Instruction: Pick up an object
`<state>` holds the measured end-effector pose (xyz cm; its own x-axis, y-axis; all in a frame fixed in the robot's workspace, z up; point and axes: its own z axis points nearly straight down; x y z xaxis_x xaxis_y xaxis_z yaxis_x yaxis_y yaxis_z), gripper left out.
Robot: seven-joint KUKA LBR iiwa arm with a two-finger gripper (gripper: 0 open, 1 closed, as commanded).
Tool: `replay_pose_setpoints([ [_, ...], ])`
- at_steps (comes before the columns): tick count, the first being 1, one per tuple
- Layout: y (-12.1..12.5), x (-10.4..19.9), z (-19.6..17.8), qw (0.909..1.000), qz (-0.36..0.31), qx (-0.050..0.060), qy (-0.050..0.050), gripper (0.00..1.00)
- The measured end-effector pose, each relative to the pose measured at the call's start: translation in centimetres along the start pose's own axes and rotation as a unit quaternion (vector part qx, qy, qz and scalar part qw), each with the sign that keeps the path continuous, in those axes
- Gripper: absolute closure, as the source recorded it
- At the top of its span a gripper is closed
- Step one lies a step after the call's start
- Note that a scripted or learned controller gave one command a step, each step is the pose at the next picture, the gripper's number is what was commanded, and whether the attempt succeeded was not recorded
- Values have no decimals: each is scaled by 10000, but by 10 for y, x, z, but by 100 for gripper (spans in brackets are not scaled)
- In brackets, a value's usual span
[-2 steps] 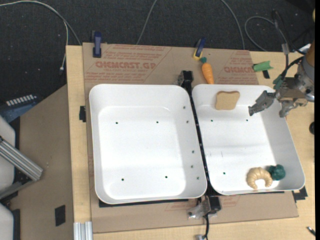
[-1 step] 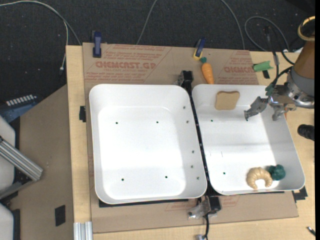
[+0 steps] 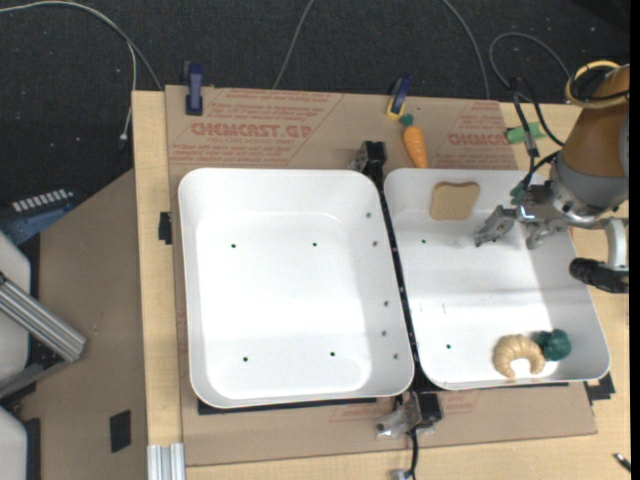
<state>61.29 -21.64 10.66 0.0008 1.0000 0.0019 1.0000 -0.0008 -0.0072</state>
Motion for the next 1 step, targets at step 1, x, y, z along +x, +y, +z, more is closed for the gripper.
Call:
replay_pose_setpoints([
  [1,2,0,-5,10000,-6,-39,-10,0],
])
